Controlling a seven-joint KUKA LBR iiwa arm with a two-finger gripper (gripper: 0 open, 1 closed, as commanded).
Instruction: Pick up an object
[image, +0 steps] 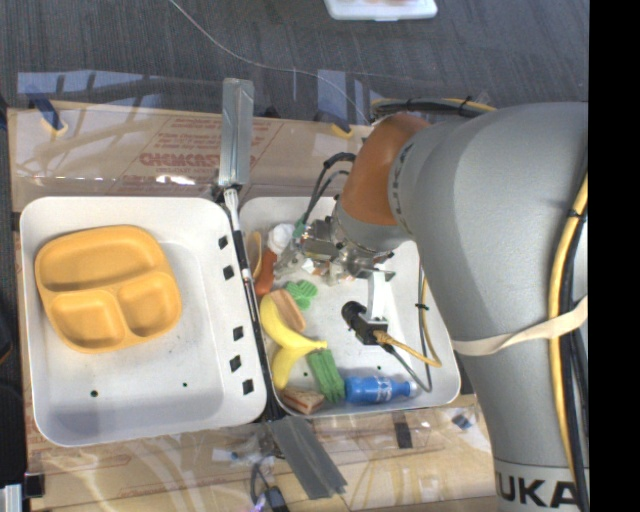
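My gripper (312, 255) hangs low over the back of the right bin (440, 372), under the grey arm with its orange band. Right beneath and in front of it lie a small green piece (301, 293) and a tan bun-shaped piece (288, 310). A yellow banana (284, 342) lies toward the bin's front left, with a green ridged piece (326, 373) beside it. Along the front wall rests a blue bottle (378, 388), and a brown bread-like piece (301, 401) sits in the front left corner. The arm hides the bin's right back part.
An orange-brown piece (264, 268) and a small white piece (281, 236) lie by the right bin's left wall. The left bin (150, 400) holds a yellow divided plate (105, 285). A grey divider (236, 130) stands behind the two bins.
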